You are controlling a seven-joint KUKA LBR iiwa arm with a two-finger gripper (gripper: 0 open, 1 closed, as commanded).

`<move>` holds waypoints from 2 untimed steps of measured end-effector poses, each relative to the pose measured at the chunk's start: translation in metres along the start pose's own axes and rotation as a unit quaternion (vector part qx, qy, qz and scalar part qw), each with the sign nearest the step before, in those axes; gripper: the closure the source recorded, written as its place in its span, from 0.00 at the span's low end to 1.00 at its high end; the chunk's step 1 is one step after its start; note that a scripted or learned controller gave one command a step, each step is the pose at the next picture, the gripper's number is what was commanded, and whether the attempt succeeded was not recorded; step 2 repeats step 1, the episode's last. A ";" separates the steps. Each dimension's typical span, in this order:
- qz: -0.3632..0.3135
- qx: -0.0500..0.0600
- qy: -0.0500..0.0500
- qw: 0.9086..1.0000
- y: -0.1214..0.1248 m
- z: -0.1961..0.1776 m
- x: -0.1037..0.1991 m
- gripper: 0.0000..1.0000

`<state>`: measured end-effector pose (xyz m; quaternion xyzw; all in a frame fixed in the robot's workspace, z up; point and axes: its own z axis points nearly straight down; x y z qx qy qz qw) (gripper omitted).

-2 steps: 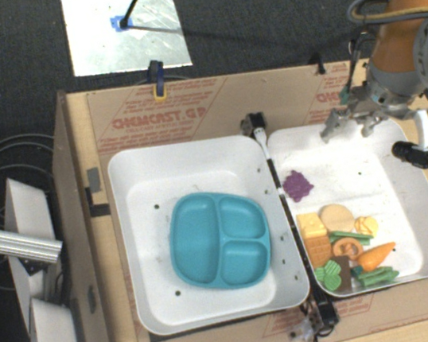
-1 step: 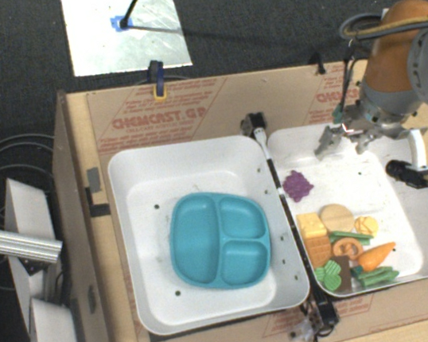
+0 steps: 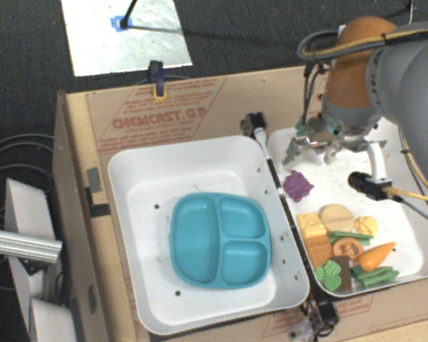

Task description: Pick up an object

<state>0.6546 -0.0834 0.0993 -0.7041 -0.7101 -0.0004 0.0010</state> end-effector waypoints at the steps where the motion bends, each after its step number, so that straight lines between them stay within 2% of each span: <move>1: 0.001 -0.002 -0.001 1.000 0.015 0.015 -0.005 0.00; 2: 0.001 -0.002 -0.001 1.000 0.015 0.015 -0.005 0.00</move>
